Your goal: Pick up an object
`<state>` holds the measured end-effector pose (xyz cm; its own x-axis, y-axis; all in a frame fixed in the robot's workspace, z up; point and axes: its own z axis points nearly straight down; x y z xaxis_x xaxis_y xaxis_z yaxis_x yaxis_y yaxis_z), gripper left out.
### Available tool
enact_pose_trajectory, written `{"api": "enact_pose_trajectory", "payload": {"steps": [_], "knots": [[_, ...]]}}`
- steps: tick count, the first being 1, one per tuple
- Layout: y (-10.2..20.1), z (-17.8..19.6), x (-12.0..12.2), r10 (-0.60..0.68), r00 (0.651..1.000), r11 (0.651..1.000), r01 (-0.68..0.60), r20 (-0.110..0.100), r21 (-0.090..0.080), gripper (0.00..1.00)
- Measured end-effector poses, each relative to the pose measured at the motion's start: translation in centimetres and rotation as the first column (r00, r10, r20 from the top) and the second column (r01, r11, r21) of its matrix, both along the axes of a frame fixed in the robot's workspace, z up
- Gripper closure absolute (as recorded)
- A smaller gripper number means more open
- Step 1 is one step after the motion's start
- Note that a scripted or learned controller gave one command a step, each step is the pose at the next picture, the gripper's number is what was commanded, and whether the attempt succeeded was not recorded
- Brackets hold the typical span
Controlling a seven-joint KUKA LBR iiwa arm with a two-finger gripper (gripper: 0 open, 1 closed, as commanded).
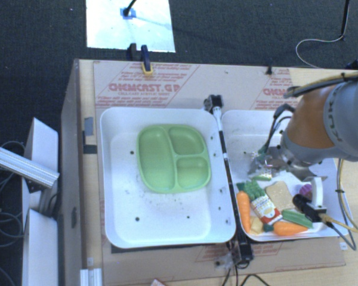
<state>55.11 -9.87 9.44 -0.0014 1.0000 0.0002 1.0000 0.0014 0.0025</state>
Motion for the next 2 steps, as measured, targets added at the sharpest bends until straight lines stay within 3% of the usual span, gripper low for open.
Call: {"api": "enact_pose_trajectory", "payload": {"steps": [1, 2], "knots": [[3.1, 9.0, -6.4, 0.002, 1.000, 1.000, -0.002, 0.000, 0.000, 1.00], [7.3, 13.7, -6.4, 0.003, 1.000, 1.000, -0.003, 0.000, 0.000, 1.00]]}}
